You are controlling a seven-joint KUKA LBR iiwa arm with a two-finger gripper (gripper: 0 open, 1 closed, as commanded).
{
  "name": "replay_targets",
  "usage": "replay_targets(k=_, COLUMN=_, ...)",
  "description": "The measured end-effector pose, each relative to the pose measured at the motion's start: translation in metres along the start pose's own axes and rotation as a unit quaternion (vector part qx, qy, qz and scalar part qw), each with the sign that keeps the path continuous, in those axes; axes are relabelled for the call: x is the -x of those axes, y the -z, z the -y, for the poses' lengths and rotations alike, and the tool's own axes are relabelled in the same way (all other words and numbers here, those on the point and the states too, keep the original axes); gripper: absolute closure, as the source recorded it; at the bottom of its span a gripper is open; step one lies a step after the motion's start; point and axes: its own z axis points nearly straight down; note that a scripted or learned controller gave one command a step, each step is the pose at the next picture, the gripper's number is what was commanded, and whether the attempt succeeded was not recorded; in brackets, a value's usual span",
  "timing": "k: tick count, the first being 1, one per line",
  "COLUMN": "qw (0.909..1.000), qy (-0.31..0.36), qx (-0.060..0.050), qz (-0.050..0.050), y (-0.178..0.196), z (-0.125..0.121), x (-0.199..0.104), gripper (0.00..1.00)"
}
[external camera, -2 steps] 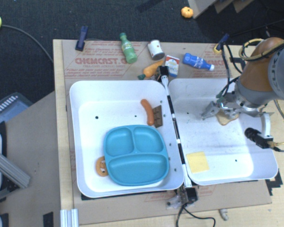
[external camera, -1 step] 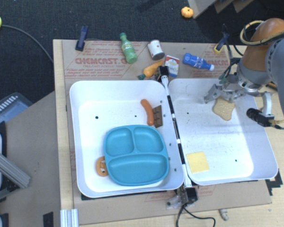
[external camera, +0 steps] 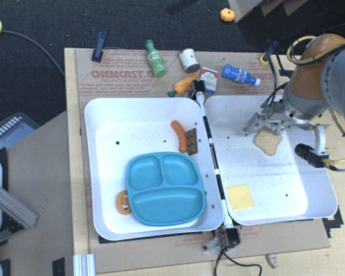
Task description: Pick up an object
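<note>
My gripper (external camera: 267,125) hangs low over the back of the right bin (external camera: 310,209), reached in from the right. Its grey fingers stand spread and open, with nothing between them. A tan slice of bread (external camera: 268,142) lies flat on the bin floor directly in front of and under the fingertips, close to or touching them. A flat yellow square (external camera: 240,196) lies near the front left corner of the same bin.
The left bin (external camera: 98,154) holds a blue divided plate (external camera: 164,187), an orange sausage (external camera: 177,135), a brown block (external camera: 191,140) and a small pretzel (external camera: 123,203). Behind the bins lie a green bottle (external camera: 156,58), a white can (external camera: 189,59), a blue bottle (external camera: 240,75) and a carrot (external camera: 184,85).
</note>
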Motion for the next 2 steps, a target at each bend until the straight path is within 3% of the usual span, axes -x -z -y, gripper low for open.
replay_targets(k=1, qw=1.0000, qy=0.000, qx=0.001, qz=0.000, y=0.001, z=0.031, x=-0.020, gripper=0.00)
replay_targets(k=2, qw=1.0000, qy=0.000, qx=0.002, qz=0.000, y=0.001, z=0.061, x=-0.016, gripper=0.00)
